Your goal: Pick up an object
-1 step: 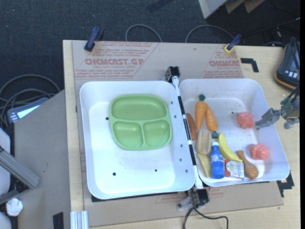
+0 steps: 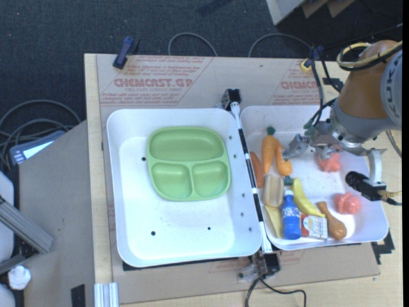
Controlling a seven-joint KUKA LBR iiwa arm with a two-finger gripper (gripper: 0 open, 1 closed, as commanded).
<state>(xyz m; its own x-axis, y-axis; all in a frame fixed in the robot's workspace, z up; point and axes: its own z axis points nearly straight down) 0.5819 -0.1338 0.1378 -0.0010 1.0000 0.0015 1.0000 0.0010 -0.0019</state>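
Note:
The right bin (image 2: 377, 232) holds several toy foods. Among them are an orange carrot (image 2: 271, 151), a pink piece (image 2: 330, 164), a red-pink piece (image 2: 348, 203), a blue bottle (image 2: 291, 217), a yellow banana (image 2: 305, 199), a brown drumstick (image 2: 333, 220) and a tan bread slice (image 2: 273, 189). My gripper (image 2: 308, 146) hangs low over the upper middle of this bin. It sits between the carrot and the pink piece, and I see nothing held in it.
The left bin (image 2: 128, 190) holds a green divided plate (image 2: 189, 162). A black clamp (image 2: 231, 98) sits where the bins meet at the back. The arm's grey and orange body (image 2: 367, 88) overhangs the right bin's far right corner. Cables lie beyond the bench.

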